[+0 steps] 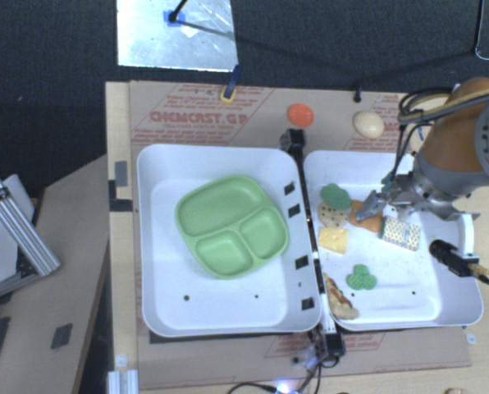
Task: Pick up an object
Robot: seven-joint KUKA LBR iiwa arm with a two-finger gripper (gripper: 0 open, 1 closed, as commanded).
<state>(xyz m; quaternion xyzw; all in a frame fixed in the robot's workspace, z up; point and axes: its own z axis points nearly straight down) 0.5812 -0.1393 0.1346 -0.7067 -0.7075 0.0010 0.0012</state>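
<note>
1. Note the two shallow white plastic bins side by side on the bench: the left bin (158,245) bears one pale green moulded tray with three compartments (231,226), lying flat near its middle, apart from the small items, so it does not crowd the picking area.
2. Find the candidate objects in the right bin (454,302), seven by count where shapes can be told apart: one dark green leafy piece (336,194), one round speckled biscuit (332,214) just below it, one yellow wedge like cheese (334,240), one orange block (366,213), one small patterned box (401,234), one green clover-shaped piece (361,278), and one brownish pastry-like piece (340,300) against the bin's left wall.
3. Observe that the grey arm with its orange band (458,142) reaches in from the right, its two-finger gripper (377,205) low over the upper middle of the right bin, at the orange block.
4. The fingers (370,208) appear parted and flank the block's upper edge; you cannot confirm a firm hold, so judge this as an approach or an early closing, not a completed pick.
5. Count two loose items outside the bins on the cardboard sheet (197,115): one orange ball (300,115) and one beige egg-shaped object (368,123), both well apart from the gripper.
</note>
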